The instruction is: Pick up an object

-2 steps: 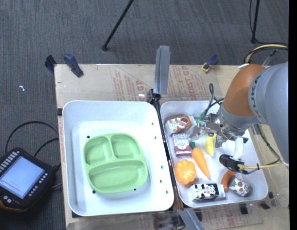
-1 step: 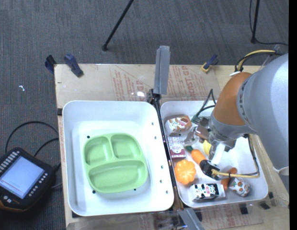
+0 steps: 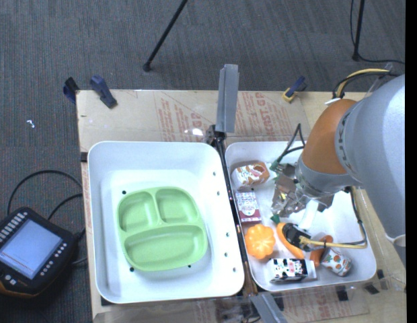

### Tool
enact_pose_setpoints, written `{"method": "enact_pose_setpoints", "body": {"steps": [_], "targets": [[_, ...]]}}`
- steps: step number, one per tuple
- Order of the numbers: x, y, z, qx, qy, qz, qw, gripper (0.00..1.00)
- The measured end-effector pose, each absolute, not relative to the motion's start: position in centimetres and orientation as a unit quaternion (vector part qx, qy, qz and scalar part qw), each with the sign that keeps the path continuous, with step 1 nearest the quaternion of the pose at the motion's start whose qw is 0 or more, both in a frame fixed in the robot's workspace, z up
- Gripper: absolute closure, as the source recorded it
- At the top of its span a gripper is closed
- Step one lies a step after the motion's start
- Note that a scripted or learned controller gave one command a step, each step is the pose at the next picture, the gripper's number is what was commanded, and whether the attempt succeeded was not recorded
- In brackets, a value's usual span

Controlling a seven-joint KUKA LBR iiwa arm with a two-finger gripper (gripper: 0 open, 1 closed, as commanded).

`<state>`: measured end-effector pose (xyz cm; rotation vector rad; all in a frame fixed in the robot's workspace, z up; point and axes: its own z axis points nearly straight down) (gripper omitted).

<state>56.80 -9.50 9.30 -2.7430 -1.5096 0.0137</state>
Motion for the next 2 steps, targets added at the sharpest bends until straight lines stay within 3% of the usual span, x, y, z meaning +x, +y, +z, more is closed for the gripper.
{"method": "enact_pose_setpoints", "body": {"steps": [1,2], "targets": [[58.3,-10.1,8.5,-0.892,-0.451,0.0025,0.003,1.00],[60.1,-15.2,32.6,-0.801,-0.599,0.0012,0.001,1.00]]}}
